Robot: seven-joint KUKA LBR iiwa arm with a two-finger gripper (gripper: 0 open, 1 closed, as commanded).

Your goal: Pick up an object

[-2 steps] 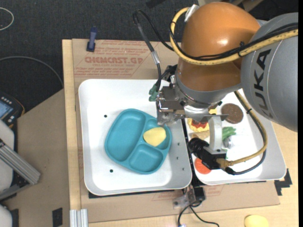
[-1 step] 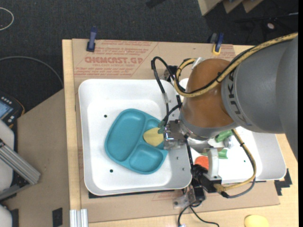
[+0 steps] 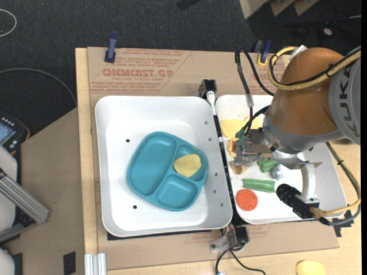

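Orange-banded and grey, the arm (image 3: pixel 309 99) is seen reaching in from the right and bending low over the right bin (image 3: pixel 335 196), one of two shallow white bins set side by side on a cardboard-covered surface (image 3: pixel 143 73). The gripper (image 3: pixel 243 150) is lowered near that bin's left wall, among a cluster of small items; whether it is released or clenched cannot be told, as the wrist hides much of it. Just below the gripper, a green object (image 3: pixel 267 165) is seen, and below that a long green piece (image 3: pixel 259 184) is laid flat on the bin floor, with a round red-orange piece (image 3: pixel 247 199) just beside it toward the near corner. A pale yellow item (image 3: pixel 230 128) is partly hidden behind the gripper. In the left bin (image 3: pixel 114 125), a teal divided plate (image 3: pixel 155 171) is placed near the centre, and a yellow piece (image 3: pixel 187 164) is held in its upper right compartment.
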